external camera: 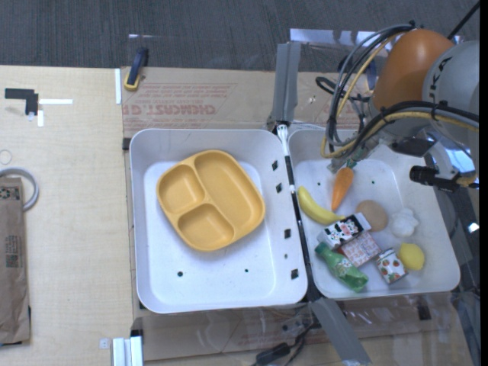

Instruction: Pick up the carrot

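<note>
Hanging by its green top end, the carrot (341, 188) is pointing down over the right bin (438, 280), in the back part near the wall between the two bins. The gripper (344, 163) is sitting right above the carrot's top, under a bunch of black and yellow cables (358, 105). It looks like the jaws are closed on that top end, because the carrot is standing almost straight up and down with its thin tip low, and a loose carrot would be lying flat. The fingers themselves are small and partly hidden, so this is a best guess.

The arm (427, 67) is reaching in from the right side, with its orange band up high, so it is coming down onto the bin from above.

Other play foods are lying in the same bin. A banana (316, 207) is resting just beside the carrot's tip. A brown round thing (373, 214), a white lump (404, 221), a lemon (412, 257), a green veggie (343, 269) and some small packs (358, 242) are sitting closer to the front, all crowded together.

The left bin (152, 280) is holding a yellow tray (210, 199) with three parts.

The pick seems to be going well, and the grip on just the thin top may be a weak one.
</note>
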`<state>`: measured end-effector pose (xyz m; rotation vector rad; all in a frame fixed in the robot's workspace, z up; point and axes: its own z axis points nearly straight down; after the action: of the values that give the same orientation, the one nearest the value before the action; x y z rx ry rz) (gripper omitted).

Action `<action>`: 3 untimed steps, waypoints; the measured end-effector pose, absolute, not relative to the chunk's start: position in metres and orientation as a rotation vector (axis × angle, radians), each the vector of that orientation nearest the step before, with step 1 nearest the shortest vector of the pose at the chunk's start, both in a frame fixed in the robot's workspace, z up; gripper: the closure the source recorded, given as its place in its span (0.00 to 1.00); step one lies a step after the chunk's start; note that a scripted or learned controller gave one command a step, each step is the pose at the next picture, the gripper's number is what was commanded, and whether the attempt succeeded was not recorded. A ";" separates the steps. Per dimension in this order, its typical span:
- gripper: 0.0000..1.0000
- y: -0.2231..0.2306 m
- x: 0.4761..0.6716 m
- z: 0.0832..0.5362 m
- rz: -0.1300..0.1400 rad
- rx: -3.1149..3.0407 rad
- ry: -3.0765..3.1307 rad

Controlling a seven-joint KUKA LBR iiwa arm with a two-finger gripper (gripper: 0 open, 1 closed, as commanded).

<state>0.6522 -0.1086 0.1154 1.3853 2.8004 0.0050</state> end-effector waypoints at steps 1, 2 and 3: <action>0.00 -0.109 0.652 0.115 0.005 1.386 2.801; 0.00 -0.167 0.620 0.094 -0.001 1.246 2.879; 0.00 -0.223 0.616 0.188 -0.002 1.058 2.952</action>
<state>0.6164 -0.2231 0.1877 1.0575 2.9522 -0.0018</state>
